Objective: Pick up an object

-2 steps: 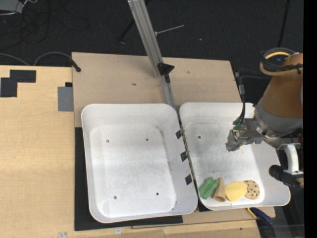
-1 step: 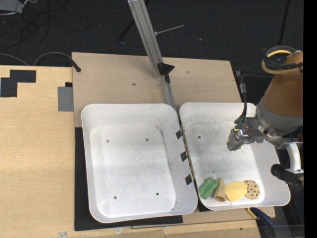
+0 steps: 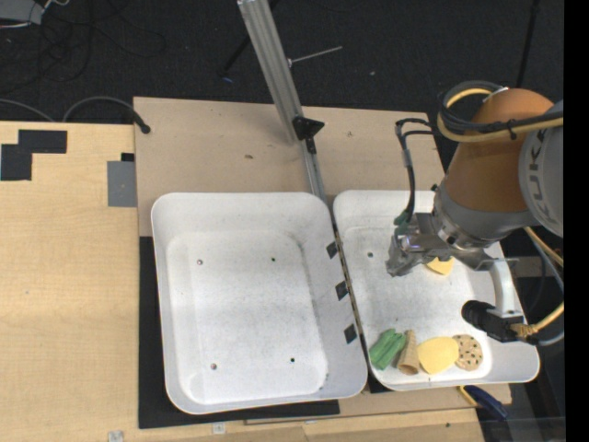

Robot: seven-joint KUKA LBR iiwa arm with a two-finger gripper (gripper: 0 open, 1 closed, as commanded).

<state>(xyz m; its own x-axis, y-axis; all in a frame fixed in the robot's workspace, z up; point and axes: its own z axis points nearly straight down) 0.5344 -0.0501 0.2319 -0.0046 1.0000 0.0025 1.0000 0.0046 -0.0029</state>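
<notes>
The gripper (image 3: 402, 261) hung low over the middle of the right bin (image 3: 368, 212), and whether it was spread or pressed together could not be determined. A yellow object (image 3: 442, 267) lay just beside it, partly hidden by the wrist. Along the near wall of that bin lay a green item (image 3: 387, 348), a tan piece (image 3: 408, 352), a yellow round piece (image 3: 437, 354) and a speckled cookie (image 3: 468, 351), set close together and well apart from the gripper. The left bin (image 3: 175, 212) sat alongside, with black clips (image 3: 341, 289) at the shared edge. A slanted aluminium rail (image 3: 275, 70) rose from the bench (image 3: 64, 274) behind both bins.
</notes>
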